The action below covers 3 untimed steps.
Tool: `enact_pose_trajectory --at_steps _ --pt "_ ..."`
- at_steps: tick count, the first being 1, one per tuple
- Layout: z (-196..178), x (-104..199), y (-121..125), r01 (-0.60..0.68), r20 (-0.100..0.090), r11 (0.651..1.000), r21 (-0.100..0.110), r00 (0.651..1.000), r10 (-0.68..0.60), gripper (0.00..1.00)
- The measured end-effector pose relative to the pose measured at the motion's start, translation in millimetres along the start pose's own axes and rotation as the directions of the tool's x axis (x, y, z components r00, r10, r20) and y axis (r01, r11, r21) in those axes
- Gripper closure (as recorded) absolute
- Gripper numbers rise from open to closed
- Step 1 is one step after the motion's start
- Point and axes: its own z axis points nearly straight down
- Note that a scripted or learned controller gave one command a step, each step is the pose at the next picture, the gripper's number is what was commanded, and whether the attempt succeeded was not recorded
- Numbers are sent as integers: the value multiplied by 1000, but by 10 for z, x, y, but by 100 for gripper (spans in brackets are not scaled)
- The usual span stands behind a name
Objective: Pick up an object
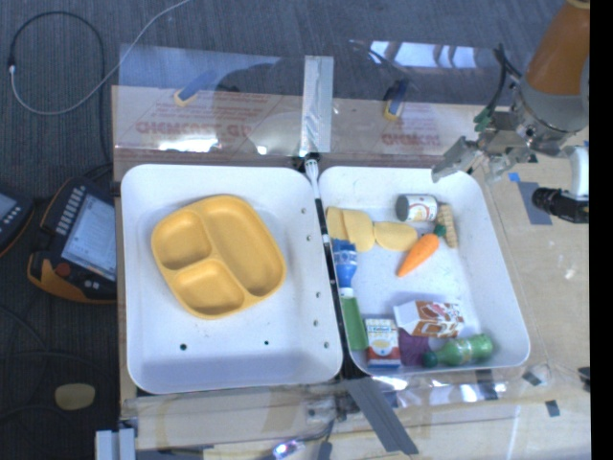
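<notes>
- The gripper [476, 157] hangs over the far right corner of the right bin [498, 257], just outside its rim; I cannot tell how the pincer is set from here, and nothing shows in it
- Everything pickable lies in that right bin, probably so the arm, coming from the right, has the shortest reach
- A small tin can [417, 208] lies on its side near the far wall, closest to the gripper; its label is too small to read
- An orange toy carrot [418, 254] lies slantwise just below the can, touching a pale yellow lump [393, 235] beside it
- A blue and white tube [344, 262] and a green stick [352, 319] lie end to end along the bin's left wall, a hard spot for two fingers, I would say
- At the near end a small red and white carton [382, 341], a torn red and white packet [436, 318] and green round pieces [462, 352] crowd together; print is there but not legible
- The left bin [144, 353] holds a yellow divided plate [217, 254] sitting flat in the middle, well apart from the clutter
- My guess is the pick has not begun, and the can or carrot looks easiest since each has some bare floor around it
</notes>
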Motion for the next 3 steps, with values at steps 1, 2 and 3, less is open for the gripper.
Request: enact_pose_trajectory --at_steps 1,2,3 --pt "1248 9 -96 -39 4 999 0 999 39 0" --pt "-22 227 -443 85 2 996 -2 996 -85 0" --pt "975 42 -266 161 3 987 1 987 -161 0"
